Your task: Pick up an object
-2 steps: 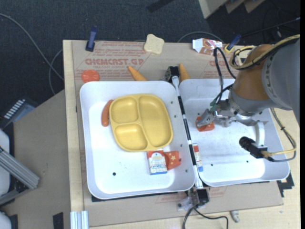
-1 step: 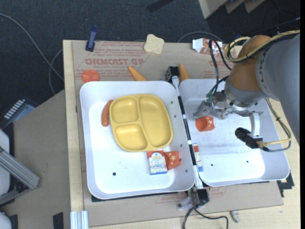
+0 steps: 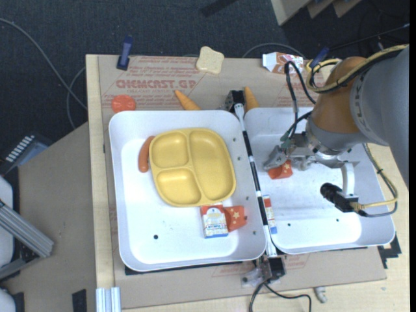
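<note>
The gripper (image 3: 281, 163) is seen low over the right bin (image 3: 312, 229), its grey fingers crowded together and partly masked by the wrist and cables; whether they are parted or closed cannot be told. A small red object (image 3: 282, 171) lies just at the fingertips on the bin floor, its shape hard to make out. In the left bin (image 3: 130, 226) a yellow, glossy, three-compartment tray (image 3: 192, 166) is set, with a red sausage-shaped piece (image 3: 143, 156) partly tucked beside its left edge. A small printed carton (image 3: 214, 221) and an orange-red piece (image 3: 236, 217) lie near the tray's near rim. On the cardboard beyond, a bread-slice shape (image 3: 210, 60) is noted.
</note>
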